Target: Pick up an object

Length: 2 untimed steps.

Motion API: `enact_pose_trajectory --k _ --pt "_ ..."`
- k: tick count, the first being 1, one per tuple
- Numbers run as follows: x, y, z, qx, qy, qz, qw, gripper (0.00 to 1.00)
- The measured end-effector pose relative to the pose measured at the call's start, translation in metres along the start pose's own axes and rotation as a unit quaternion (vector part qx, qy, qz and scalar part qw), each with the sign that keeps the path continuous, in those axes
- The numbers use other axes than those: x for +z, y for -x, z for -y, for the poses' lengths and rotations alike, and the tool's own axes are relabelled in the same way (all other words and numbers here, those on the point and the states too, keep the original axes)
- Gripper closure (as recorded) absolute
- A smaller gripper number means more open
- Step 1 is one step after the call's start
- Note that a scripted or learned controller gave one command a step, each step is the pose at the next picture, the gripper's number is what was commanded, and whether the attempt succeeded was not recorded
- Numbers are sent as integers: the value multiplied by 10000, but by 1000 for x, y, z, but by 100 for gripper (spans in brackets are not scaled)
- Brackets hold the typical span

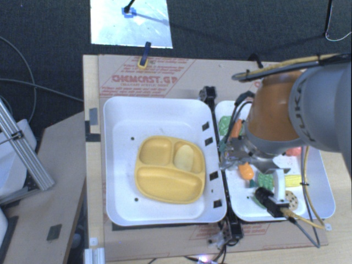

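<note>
The big grey arm with its orange band [280,117] hangs over the right-hand shallow white plastic bin [324,194], hiding much of it, so the likeliest failure is a blind descent onto a crowded heap. The gripper [242,158] sits low near that bin's left wall; I cannot tell how it is set. Candidate objects lie close together: a small orange piece [246,171], a green ridged piece [266,179], a yellow bar [293,180]. A close could nudge two at once or pinch nothing.

The left-hand white bin [118,147] holds a yellow three-compartment plastic tray [165,183]. Both bins rest on a protective-papered sheet on the pale wooden desk [91,81]. Dark carpet lies beyond, with a shiny square panel [131,18].
</note>
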<state>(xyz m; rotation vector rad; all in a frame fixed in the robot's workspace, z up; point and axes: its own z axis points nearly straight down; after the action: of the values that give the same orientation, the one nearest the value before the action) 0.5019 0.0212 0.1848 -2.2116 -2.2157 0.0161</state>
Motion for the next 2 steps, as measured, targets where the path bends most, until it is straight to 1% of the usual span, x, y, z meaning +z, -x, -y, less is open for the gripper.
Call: enact_pose_trajectory --k 1,2 --pt "58 -97 -48 -56 73 -14 10000 100" --pt "80 -106 -82 13 183 -1 9998 100"
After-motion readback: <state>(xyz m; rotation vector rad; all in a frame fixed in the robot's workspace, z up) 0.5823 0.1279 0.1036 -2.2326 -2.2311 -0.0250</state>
